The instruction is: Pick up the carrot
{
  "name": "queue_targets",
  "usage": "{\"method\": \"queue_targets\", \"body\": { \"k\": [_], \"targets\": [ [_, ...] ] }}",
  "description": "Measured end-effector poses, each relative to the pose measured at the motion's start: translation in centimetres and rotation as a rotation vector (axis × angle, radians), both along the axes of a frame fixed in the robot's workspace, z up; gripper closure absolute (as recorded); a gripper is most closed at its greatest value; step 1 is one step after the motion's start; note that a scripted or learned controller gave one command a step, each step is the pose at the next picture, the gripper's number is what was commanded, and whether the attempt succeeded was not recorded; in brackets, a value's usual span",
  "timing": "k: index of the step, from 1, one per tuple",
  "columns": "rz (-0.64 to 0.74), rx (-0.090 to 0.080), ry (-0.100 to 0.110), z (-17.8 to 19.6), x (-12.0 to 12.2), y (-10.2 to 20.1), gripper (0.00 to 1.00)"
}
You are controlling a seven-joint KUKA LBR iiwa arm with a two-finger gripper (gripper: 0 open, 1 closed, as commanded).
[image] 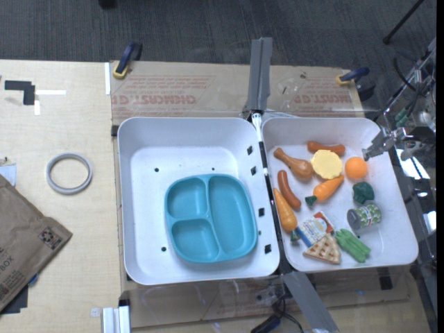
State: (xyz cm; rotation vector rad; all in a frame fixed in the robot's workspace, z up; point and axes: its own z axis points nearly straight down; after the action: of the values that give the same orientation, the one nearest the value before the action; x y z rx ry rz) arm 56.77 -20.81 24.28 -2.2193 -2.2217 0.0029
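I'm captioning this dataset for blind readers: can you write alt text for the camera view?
Two white bins sit side by side: the right bin holds toy food, including a carrot, an orange and a hot dog, while the left bin holds a blue divided plate. The gripper sits at the right bin's far right rim, away from the carrot.

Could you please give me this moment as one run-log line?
end effector: above right bin's far-right edge | small orange toy carrot with green top: lying in right bin, untouched | step: approach
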Motion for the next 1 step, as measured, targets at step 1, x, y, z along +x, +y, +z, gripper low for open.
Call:
{"method": "queue_targets", "body": {
  "k": [1],
  "targets": [
    [-0.049,0.000,0.001,-14.08,0.29,4.67,0.00]
  ]
}}
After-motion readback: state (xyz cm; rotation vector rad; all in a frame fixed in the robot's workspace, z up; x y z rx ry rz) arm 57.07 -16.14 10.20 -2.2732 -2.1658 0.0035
